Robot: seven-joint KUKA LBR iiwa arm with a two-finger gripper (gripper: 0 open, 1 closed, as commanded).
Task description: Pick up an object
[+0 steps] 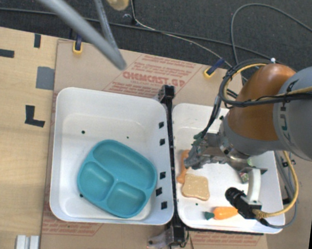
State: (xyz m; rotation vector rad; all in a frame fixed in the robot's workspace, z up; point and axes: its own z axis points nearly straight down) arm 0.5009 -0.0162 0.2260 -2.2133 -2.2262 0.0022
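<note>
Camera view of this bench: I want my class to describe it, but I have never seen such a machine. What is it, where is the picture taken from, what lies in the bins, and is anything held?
The big grey and orange shape is a robot arm, reaching in from the right. At its end is a gripper, a claw for picking things up. The picture comes from one fixed camera above the bench, looking down at a slant. Two shallow white bins sit side by side. The left bin holds a teal divided plate. The right bin, under the arm, holds a slice of toast, a carrot near the front edge, and a small orange piece by the divider. The gripper hangs low, just above the toast. I cannot tell whether it grips anything.
</note>
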